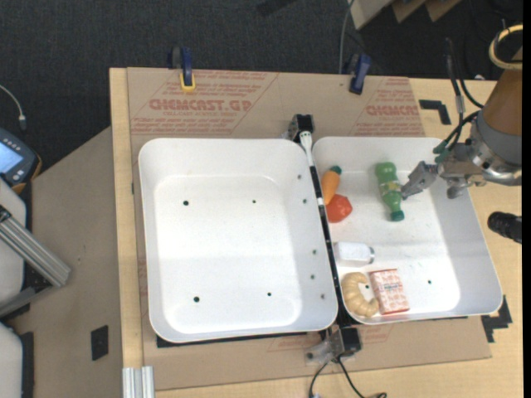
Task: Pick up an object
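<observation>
From above, the bench (124, 222) carries two white bins side by side. Taking the right bin (465, 255) as the landmark, the left bin (224, 230) sits against its left wall. The arm (506, 114) comes in over the right bin's far right corner, and its gripper (433, 181) hangs above the bin's upper right part. The fingers (415, 182) look spread apart with nothing between them, though at this slant the gap is hard to judge. Just left of the gripper, in the right bin's upper middle, lies a green bottle (388, 191), close to the nearer finger. Against the bin's left wall rest an orange carrot-like piece (331, 184) and a red lump (338, 210) touching it. Lower on that side is a small white object (353, 253). At the bin's near edge a tan ring-shaped pastry (357, 295) lies beside a pink-and-white box (389, 293).
</observation>
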Controlling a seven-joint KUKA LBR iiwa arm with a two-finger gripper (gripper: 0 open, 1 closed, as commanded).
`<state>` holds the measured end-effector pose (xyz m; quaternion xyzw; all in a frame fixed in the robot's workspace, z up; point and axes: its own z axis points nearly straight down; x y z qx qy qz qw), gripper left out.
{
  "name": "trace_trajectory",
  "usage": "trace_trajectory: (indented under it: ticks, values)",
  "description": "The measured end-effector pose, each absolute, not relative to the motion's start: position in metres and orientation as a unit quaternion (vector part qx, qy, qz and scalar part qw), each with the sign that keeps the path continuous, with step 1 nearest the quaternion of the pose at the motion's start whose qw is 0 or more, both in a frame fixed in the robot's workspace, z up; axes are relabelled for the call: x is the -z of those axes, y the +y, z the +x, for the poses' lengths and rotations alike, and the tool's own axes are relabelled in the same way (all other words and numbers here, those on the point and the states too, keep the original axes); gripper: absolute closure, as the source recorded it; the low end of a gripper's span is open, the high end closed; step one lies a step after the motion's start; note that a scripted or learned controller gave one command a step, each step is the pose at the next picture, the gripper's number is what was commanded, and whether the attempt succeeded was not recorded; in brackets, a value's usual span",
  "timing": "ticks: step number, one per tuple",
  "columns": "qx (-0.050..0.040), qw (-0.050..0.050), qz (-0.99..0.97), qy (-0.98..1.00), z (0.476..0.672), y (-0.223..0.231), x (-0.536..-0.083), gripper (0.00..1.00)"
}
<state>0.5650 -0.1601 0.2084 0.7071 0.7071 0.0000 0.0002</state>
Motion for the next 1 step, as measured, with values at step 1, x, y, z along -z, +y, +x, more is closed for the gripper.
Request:
trace_trajectory:
  ticks: [1]
  values:
    - [0.0009, -0.003, 0.706, 0.708, 0.5854, -0.125, -0.1327, 0.0]
